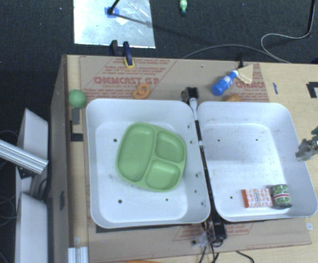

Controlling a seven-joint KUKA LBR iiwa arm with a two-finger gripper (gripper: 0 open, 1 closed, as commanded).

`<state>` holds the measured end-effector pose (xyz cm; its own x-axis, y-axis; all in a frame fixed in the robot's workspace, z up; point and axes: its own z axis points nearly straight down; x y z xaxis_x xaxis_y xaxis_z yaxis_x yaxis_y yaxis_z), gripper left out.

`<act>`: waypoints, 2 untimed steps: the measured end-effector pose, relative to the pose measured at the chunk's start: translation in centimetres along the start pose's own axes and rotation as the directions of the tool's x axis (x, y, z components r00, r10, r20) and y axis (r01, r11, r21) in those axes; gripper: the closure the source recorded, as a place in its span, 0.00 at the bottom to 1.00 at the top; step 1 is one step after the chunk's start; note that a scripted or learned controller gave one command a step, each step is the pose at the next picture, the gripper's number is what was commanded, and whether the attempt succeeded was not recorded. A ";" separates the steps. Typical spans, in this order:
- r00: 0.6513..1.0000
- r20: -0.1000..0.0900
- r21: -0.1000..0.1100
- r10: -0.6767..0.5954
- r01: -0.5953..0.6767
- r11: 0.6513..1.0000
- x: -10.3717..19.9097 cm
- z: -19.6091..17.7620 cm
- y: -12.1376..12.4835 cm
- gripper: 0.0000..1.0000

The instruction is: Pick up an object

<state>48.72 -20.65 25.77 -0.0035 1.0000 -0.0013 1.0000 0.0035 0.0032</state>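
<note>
End effector at the right bin's edge, grip state unclear; I'd descend squarely over the small can, clear of the adjacent packet.

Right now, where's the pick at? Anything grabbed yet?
Nothing looks done: the green divided plastic plate lies flat in the left white bin, and the small red-and-white packet and green-labelled can sit in the near right corner of the right white bin. The gripper sits at that bin's right rim, apart from both. Approach, grasp and lift all remain.
</note>
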 end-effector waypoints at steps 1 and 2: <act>1.000 0.000 0.001 -0.001 0.001 1.000 0.6 0.4 0.0 1.00; 1.000 0.000 0.000 -0.001 0.001 1.000 0.3 -0.7 0.0 1.00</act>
<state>48.72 -20.37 26.44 -0.0047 1.0000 -0.0012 1.0000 0.0047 0.0029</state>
